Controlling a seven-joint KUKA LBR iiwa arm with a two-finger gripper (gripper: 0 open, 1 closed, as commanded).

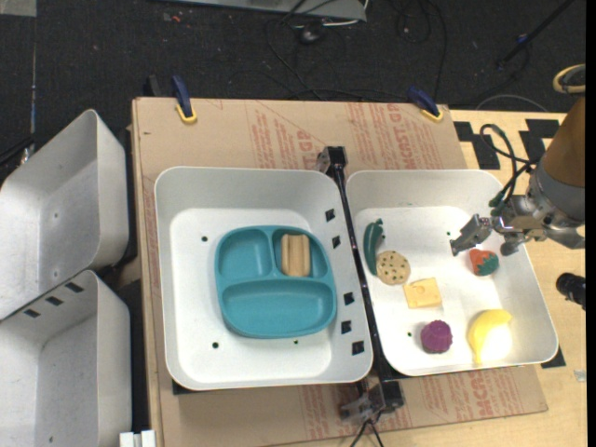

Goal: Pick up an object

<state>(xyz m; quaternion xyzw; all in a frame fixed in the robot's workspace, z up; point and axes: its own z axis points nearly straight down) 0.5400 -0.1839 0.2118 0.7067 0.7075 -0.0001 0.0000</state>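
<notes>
I see the gripper (485, 235) hanging open over the right bin (438, 190), near its right edge, with nothing between its fingers. Just below it lies a strawberry (483, 263). A banana (487, 331) sits in the bin's front right corner, a purple fruit (436, 336) beside it. A cookie (393, 267) and cheese (424, 293) lie nearer the left edge. The left bin (186, 194) holds a teal tray (270, 301).

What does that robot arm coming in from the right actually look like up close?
The arm looks like a thick rounded tube with an orange band above a grey wrist. At its end sits the gripper, a small cluster of grey and silver metal parts with dark fingers. A black cable loops beside it.
</notes>
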